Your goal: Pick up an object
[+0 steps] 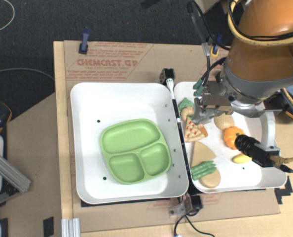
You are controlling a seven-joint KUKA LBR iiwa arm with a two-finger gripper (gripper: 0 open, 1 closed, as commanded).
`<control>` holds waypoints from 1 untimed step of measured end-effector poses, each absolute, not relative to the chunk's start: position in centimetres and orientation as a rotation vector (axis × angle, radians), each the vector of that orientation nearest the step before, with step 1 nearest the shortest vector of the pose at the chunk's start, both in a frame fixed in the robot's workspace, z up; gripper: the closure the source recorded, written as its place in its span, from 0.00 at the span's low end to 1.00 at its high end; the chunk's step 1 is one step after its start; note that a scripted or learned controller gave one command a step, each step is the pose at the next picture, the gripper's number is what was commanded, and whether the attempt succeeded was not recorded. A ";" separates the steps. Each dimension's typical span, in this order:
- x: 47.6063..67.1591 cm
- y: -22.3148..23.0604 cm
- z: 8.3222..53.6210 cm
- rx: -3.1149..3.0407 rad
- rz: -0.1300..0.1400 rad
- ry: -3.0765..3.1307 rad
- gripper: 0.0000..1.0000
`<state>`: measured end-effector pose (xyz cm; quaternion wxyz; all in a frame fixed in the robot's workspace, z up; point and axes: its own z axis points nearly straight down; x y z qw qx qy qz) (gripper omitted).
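Reader: Pizza slice [195, 131], where does it lie?

Legend: In the right bin [265, 184], close to the bin's left wall. The gripper [201, 113] hangs just above its upper edge. Whether the gripper is open or closed cannot be told from this slant, and nothing can be seen held in it.

Reader: What lies round the slice?

Legend: A small tan lump [187, 114] touches its upper left corner, with a green leafy piece [186, 104] above that. A flat tan wedge [201, 153] lies just below the slice. Below the wedge come a bunch of green beans [203, 170] and a round biscuit [210, 180], which touch each other. To the right are a beige lump [224, 121], an orange [231, 136] and a yellow piece [241, 158], perhaps a lemon, though it is partly hidden.

Reader: And farther out?

Legend: The arm [265, 33] reaches in from the upper right over the right bin. The left bin [87, 132] stands against the right one and holds a green divided plate [134, 149], set at a tilt near its middle. Both bins rest on a cardboard sheet [112, 58], with a blue clip [84, 41] at its upper left edge.
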<state>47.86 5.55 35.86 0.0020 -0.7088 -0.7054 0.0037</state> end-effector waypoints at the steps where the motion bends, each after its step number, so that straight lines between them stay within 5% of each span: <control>1: 48.0 10.0 43.7 -2.218 -0.013 -2.231 1.00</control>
